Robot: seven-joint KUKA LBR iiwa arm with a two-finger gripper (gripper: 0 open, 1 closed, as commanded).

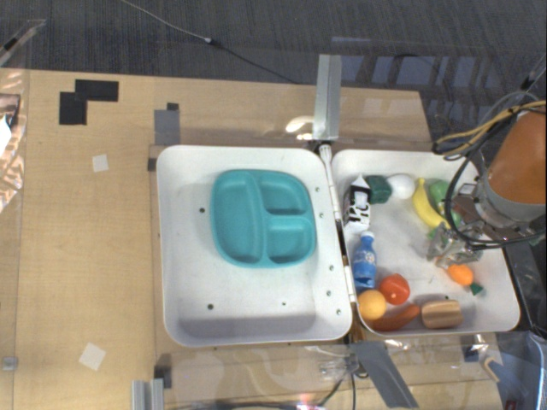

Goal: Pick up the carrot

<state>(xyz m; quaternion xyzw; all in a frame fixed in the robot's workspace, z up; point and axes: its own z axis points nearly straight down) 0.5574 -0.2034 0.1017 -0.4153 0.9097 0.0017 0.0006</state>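
I take the right-hand bin (pixel 513 319) as my landmark and read it from its near wall back. Along that wall lie a tan bread-like block (pixel 441 314), a dark red sausage-shaped piece (pixel 395 319) touching it, and a yellow-orange ball (pixel 371 303) in the near left corner. Just behind the ball sits a red tomato (pixel 394 289).

The carrot (pixel 462 274) (small, orange, with a green stub at its outer end) lies toward the bin's right side, a little back from the bread block and apart from it. The gripper (pixel 446 248) hangs directly behind and slightly left of the carrot, its metal tip very close to the orange body; I cannot tell whether it touches. The jaws are too small and cluttered with glare for me to say how far they are spread, and nothing is visibly pinched between them.

Along the bin's left wall a blue bottle (pixel 365 261) lies lengthwise, and behind it a white-and-black carton (pixel 358 207); there is print on the carton, but I cannot read it. Further back, a dark green item (pixel 378 190) and a white ball (pixel 399 184) rest near the far wall, with a banana (pixel 425 205) and a green piece (pixel 438 190) to their right.

Left of my landmark, the other bin (pixel 171 254) holds a teal divided plate (pixel 261 217).
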